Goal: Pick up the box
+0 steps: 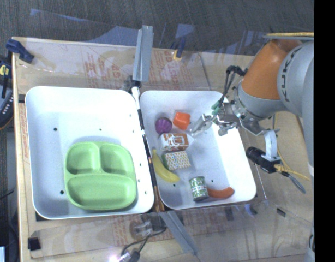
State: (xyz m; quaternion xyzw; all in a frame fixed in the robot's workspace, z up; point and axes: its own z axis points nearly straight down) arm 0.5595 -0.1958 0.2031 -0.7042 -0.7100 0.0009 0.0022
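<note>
While end effector (203, 123) hovers in right bin (233, 162), jaw state unreadable, nothing seen held | box (177, 160) lies mid-bin, touching carton (174, 141) and banana (164, 170) | advice: descend vertically, straddle box's free sides, avoid neighbours.

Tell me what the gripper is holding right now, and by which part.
Nothing. The gripper hovers over the right bin, beside the orange block, with nothing between its fingers. The box lies untouched.
</note>
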